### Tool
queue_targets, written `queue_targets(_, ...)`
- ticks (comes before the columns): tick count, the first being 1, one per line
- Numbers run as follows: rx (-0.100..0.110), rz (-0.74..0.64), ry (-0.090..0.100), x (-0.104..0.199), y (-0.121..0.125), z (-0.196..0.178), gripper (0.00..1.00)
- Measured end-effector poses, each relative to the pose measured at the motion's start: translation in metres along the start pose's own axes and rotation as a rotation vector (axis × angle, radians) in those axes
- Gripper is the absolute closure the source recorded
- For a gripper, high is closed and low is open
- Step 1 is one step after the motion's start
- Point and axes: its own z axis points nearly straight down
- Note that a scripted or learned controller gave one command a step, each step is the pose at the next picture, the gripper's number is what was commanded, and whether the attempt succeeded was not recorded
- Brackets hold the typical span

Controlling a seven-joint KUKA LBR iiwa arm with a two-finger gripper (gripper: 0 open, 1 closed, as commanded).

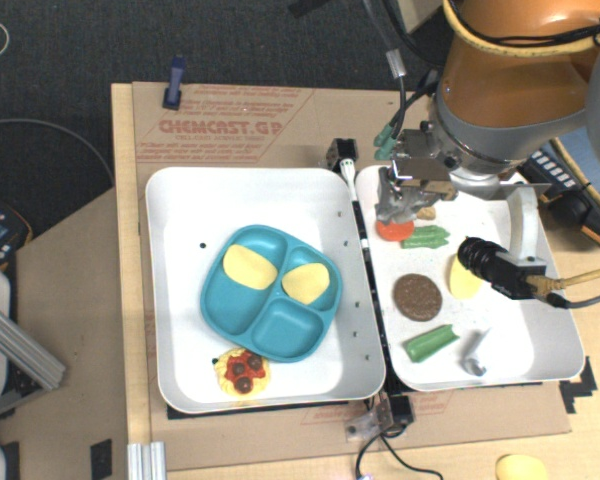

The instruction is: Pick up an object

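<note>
Where fingers (398,214) descend, orange piece (391,231) lies beneath.

KUKA arm (520,68), grey under a glossy orange band.
Black and green cables trail down its side above the metal gripper (398,208); a silver flange sits just over the gripper.

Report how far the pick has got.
Done: the gripper is down in the right bin, at its far left corner, right over an orange-red piece beside a green ridged piece. In hand: nothing I can confirm; the view doesn't show anything between its fingers. Left: closing on a piece and lifting it. The brown disc and the green stick lie untouched.
</note>
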Motion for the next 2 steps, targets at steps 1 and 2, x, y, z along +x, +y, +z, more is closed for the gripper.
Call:
queue_targets(1, -0.012, -0.004, 0.003, 0.002, 0.001, -0.015, 1.0)
queue_targets(2, -0.004, -0.002, 0.002, -0.017, 0.03, 0.058, 1.0)
